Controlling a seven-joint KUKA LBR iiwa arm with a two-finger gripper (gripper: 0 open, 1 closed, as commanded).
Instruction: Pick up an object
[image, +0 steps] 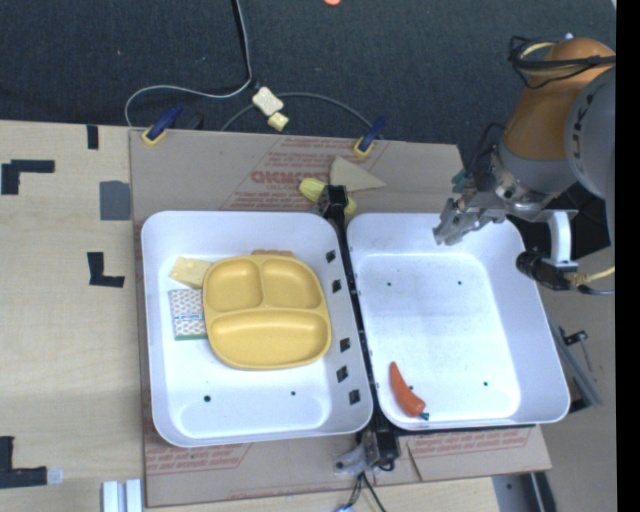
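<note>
Carrot-shaped orange toy (404, 390) lay near the front left corner of the right bin (500, 300). At that bin's far rim hovered the tool (452, 226), well apart from the toy; whether it was open or closed could not be told. A yellow divided plate (267, 310) filled the left bin (170, 400).

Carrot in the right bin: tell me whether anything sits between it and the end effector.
Nothing visible does. The end effector is over the right bin's far edge; the carrot lies near the front left corner, bare floor between them.
</note>
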